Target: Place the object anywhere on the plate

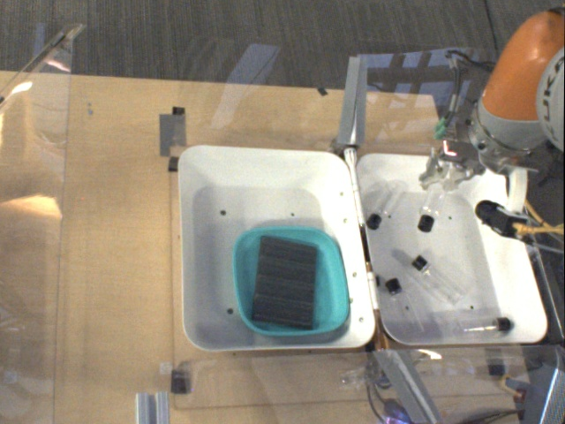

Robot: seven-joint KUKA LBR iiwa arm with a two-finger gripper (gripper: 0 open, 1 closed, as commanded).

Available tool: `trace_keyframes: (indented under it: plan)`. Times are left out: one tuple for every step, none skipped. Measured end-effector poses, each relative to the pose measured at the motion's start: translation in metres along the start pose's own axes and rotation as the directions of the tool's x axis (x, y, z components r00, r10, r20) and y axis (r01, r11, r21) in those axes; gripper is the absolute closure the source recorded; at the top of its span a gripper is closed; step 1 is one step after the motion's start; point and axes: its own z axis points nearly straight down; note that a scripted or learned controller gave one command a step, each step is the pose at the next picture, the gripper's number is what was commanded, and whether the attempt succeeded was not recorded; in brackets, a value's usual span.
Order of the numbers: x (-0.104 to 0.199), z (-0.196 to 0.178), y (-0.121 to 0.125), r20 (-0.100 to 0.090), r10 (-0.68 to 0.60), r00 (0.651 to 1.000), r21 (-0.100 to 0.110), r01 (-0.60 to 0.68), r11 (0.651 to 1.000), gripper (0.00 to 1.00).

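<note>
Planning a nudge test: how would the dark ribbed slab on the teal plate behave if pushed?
The dark ribbed slab lies flat and broad, so it likely slides rather than rolls. Its ridges may add grip. The teal plate rim could stop it.

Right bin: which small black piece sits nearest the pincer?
The black piece directly below the pincer; the others lie farther left or lower down.

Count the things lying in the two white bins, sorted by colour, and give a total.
Teal round-cornered plastic plate: 1
Dark grey ribbed rectangular block: 1
Small black pieces: 5
Total: 7
</note>
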Motion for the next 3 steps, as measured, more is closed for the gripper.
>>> trace_keyframes:
  plan:
    - [0.085,0.021,-0.042,-0.001,-0.086,0.996,0.003,0.086,0.996,1.0]
    - [0.162,0.013,-0.109,-0.002,-0.031,1.0,0.004,0.031,1.0,1.0]
    - [0.162,0.013,-0.109,-0.002,-0.029,1.0,0.003,0.029,1.0,0.0]
